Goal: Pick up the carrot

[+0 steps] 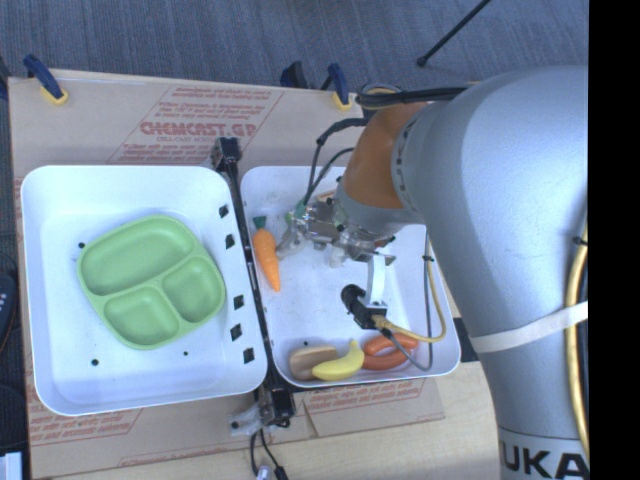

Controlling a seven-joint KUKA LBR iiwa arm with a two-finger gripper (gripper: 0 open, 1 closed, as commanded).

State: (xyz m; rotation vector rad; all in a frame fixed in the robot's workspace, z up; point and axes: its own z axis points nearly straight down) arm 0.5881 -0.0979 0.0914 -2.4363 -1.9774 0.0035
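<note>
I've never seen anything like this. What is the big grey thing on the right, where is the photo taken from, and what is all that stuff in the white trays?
The big grey shape is a robot arm, with an orange band near its wrist. At its end sits a gripper, the part meant for grasping things. The photo comes from one fixed camera above the bench, looking down at a slant, and the arm reaches in from the right.

On the bench lie two shallow white bins side by side. The left bin holds a green divided plate. The right bin holds toy food: a carrot by its left wall, and at the near edge a banana, a bread-like piece and a red-orange item.

The gripper hovers just right of the carrot. Nothing is seen held; the carrot lies in the bin.
</note>
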